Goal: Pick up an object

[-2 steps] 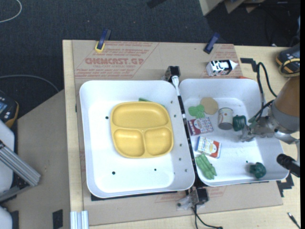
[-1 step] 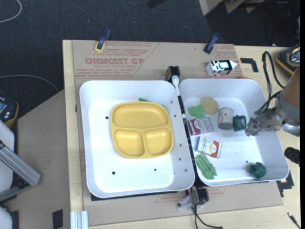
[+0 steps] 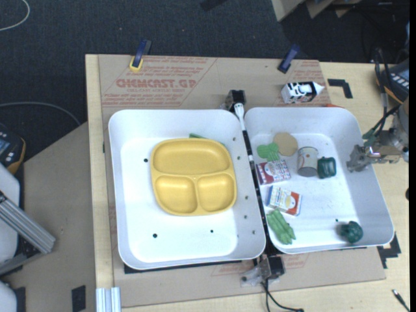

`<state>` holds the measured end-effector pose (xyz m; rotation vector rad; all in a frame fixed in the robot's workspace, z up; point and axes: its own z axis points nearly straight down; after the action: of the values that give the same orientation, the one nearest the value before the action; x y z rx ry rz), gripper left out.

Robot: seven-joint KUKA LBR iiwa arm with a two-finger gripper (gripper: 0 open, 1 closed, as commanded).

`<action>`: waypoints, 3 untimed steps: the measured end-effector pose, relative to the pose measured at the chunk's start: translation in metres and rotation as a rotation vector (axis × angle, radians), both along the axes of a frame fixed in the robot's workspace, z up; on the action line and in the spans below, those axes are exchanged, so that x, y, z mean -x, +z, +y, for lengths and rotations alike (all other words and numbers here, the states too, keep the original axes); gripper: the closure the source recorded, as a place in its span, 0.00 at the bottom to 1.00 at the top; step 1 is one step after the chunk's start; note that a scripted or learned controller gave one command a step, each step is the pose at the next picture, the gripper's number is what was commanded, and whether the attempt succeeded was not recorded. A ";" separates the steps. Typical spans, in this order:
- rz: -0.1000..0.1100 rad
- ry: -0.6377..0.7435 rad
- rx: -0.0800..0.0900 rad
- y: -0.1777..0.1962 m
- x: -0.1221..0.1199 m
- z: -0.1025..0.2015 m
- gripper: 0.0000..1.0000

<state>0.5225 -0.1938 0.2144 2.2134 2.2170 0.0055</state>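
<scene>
Two white bins sit side by side on the bench. Left bin (image 3: 130,194) carries a yellow divided tray (image 3: 194,175), with a sliver of something green (image 3: 197,136) showing at the tray's far edge. Right bin (image 3: 370,194) carries the loose pickable items.

Contents of right bin, far to near: tan round disc (image 3: 285,142); green leafy piece (image 3: 268,151) touching the disc's left side; grey can (image 3: 307,161) lying on its side, with a dark green cap-like object (image 3: 326,167) just beside it on the right; red-and-white packet (image 3: 273,171); small carton with blue and red print (image 3: 285,201); green pod-shaped piece (image 3: 281,226) near the left wall; dark green lump (image 3: 351,231) alone in the near right corner.

Outside the bins: black-and-white patterned object (image 3: 302,91) on the bench beyond the right bin.

Gripper (image 3: 359,160) sits at the right bin's right wall, around mid-height of the bin, well apart from the cluster and from the lump. Its end is small and blurred; I cannot tell how the jaws stand. Nothing visible between them.

Progress, as judged: pick not yet made. No object lifted; everything lies on the bin floor. Left to do: choose a target, get over it, descend, close, raise. Closest candidates look like the cap-like object and can to the gripper's left, or the isolated lump, which has free space around it.
</scene>
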 end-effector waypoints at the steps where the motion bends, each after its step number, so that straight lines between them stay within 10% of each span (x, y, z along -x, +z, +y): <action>1: 0.004 0.000 -0.001 0.011 -0.001 0.000 1.00; 3: 0.004 0.005 -0.004 0.027 -0.047 0.088 1.00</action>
<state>0.5700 -0.1061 0.2416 2.2120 2.2263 0.0056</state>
